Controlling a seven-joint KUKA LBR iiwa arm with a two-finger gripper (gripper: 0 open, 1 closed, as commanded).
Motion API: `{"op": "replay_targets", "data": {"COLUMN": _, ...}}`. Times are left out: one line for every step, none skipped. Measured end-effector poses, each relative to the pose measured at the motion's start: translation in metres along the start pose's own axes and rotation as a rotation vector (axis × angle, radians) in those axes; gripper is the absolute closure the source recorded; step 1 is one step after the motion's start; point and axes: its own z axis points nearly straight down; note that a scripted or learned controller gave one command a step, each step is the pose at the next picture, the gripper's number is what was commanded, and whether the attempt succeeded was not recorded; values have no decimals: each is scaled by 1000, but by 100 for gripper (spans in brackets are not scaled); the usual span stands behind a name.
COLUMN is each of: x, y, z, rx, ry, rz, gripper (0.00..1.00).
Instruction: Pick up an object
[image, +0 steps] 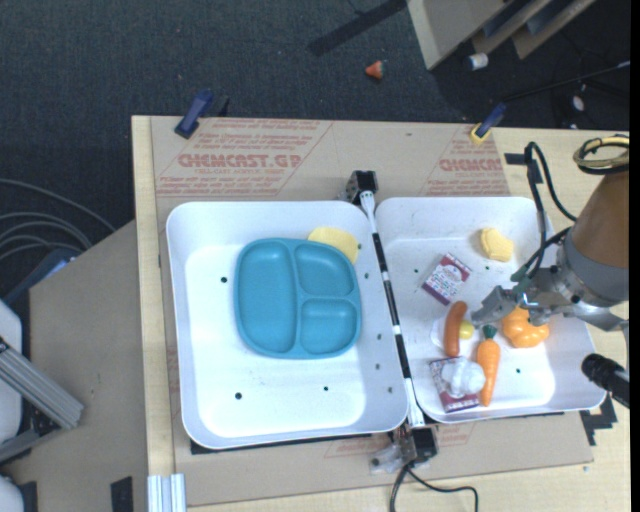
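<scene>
Toys lie scattered in the right bin (400, 300), and any one would do. The gripper (503, 303) hangs low over that bin, with the orange toy (524, 329) just beside it at about four o'clock; nothing sits between the fingers (494, 301), and we judge them a little parted (hard to be sure at this size). From the gripper, the carrot (487, 369) lies at six o'clock, the sausage (454, 328) at eight, touching or nearly touching a white shape under it. The small red-and-white packet (446, 278) is at ten, the yellow piece (496, 243) at twelve, well apart. A wrapped packet (454, 383) rests against the carrot.

We would choose one target alone. The orange toy is nearest, but rounded, so we should centre over it, straddle its narrowest width, and descend straight. Crowded things near the carrot invite a double catch. The left bin (200, 330) holds a blue divided plate (297, 297).
</scene>
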Motion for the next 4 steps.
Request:
{"op": "replay_targets", "data": {"x": -27, "y": 30, "z": 101, "rx": -4, "ry": -2, "rz": 0, "gripper": 0}}
{"op": "replay_targets", "data": {"x": -4, "y": 75, "z": 101, "rx": -4, "ry": -1, "rz": -1, "gripper": 0}}
{"op": "replay_targets", "data": {"x": 21, "y": 147, "z": 101, "rx": -4, "ry": -1, "rz": -1, "gripper": 0}}
{"op": "replay_targets", "data": {"x": 21, "y": 147, "z": 91, "rx": -5, "ry": -3, "rz": -2, "gripper": 100}}
